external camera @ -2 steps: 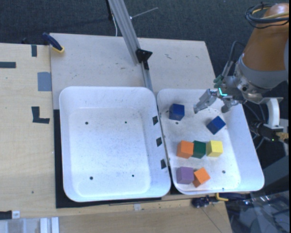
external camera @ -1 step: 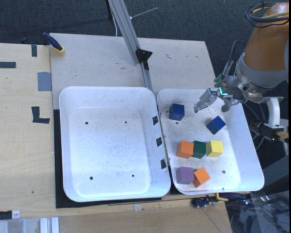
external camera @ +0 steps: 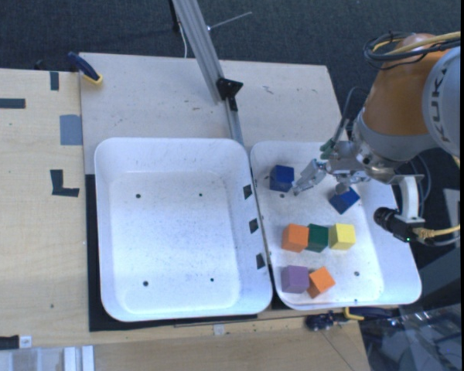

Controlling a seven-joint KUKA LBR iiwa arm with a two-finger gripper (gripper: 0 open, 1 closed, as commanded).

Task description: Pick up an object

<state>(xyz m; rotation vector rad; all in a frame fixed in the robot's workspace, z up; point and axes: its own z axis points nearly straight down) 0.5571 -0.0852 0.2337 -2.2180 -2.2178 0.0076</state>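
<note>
The right bin (external camera: pixel 398 273) holds several coloured cubes. A blue cube (external camera: pixel 281 178) lies near its back left. A second blue cube (external camera: pixel 345 201) sits tilted further right. My gripper (external camera: pixel 325 182) hangs over the back of this bin between the two blue cubes, open. One finger (external camera: pixel 308 178) points left toward the first blue cube; the other finger (external camera: pixel 342 184) ends just above the tilted cube. Nothing sits between the fingers. An orange cube (external camera: pixel 295 236), a green cube (external camera: pixel 318 237) and a yellow cube (external camera: pixel 342 236) form a row in the middle.
A purple cube (external camera: pixel 295 278) and a smaller orange cube (external camera: pixel 321 281) lie near the right bin's front. The left bin (external camera: pixel 108 207) stands beside it. A slanted metal rail (external camera: pixel 201 45) reaches down to the bins' shared back corner.
</note>
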